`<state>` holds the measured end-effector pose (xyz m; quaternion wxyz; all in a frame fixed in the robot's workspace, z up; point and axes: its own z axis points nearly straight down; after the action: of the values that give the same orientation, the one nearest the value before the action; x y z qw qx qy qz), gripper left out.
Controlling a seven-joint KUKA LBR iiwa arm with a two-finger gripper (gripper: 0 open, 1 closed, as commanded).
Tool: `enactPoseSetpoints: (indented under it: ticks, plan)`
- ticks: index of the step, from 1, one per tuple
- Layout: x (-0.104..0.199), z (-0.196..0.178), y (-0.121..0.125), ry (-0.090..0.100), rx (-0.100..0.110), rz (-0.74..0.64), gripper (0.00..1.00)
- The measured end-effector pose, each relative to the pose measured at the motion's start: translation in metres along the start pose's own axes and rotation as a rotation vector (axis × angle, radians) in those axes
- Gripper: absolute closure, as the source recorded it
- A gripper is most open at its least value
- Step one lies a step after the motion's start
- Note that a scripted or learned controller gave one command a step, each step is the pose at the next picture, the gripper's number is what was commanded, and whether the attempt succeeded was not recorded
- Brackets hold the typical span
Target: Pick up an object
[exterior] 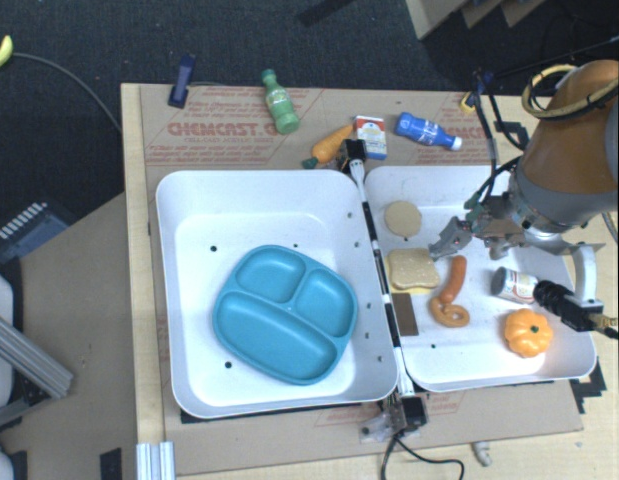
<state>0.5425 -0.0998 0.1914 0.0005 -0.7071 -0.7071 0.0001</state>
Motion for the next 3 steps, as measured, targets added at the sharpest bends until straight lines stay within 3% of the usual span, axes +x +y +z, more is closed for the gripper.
enactPoseSetpoints:
  ticks: [1, 2, 3]
  plan:
    - [-0.035, 0.088, 0.007, 0.000, 0.003, 0.001, 0.00]
    - [-0.015, 0.107, -0.019, 0.000, 0.002, 0.000, 0.00]
    - [-0.024, 0.067, 0.052, -0.002, -0.004, -0.001, 0.00]
